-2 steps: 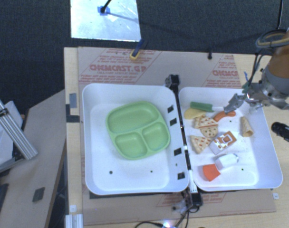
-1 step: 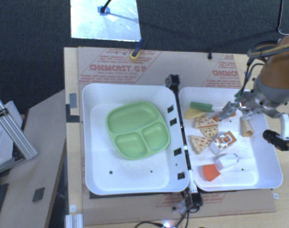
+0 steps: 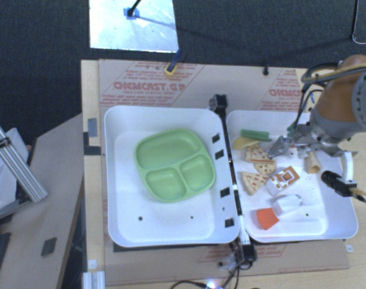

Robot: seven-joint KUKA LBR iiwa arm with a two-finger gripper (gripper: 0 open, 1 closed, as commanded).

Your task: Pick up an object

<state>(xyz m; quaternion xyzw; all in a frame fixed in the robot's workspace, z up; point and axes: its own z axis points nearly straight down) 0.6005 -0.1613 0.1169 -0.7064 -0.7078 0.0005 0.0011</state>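
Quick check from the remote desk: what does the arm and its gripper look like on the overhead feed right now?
The arm is grey with a rounded orange band above the wrist. Dark cables loop along its upper side. Below the wrist sits a grey metallic gripper with slim fingers, over the right bin. A black cylindrical part with a white bracket juts out beside it.

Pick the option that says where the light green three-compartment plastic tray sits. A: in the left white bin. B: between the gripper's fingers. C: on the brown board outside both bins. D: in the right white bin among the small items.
A: the light green three-compartment plastic tray lies flat on the floor of the left white bin, apart from the small items in the right white bin.
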